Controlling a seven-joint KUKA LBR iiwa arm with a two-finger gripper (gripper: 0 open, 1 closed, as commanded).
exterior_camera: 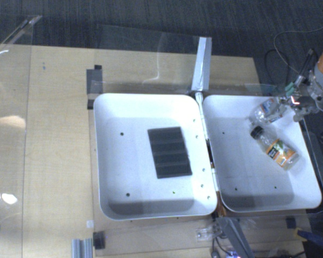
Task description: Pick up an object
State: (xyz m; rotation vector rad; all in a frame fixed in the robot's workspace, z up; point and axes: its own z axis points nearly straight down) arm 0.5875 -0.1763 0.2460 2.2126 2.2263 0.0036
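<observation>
A small clear bottle (275,148) with a black cap and an orange-yellow label lies on its side in the right bin (242,187), toward its far right. A dark ridged rectangular block (169,152) lies flat in the middle of the left bin (113,160). My gripper (284,104) reaches in from the right over the right bin's far right corner, just above and behind the bottle. A shiny, clear-looking shape (265,112) sits at the gripper's tip; I cannot tell whether it is part of the gripper or a separate object.
A grey post (202,63) stands behind the seam between the bins. Cables (290,42) run over the dark floor at the back right. A clear sheet covers the wooden bench (43,144) to the left. Small brackets (95,82) sit at the left bin's corners.
</observation>
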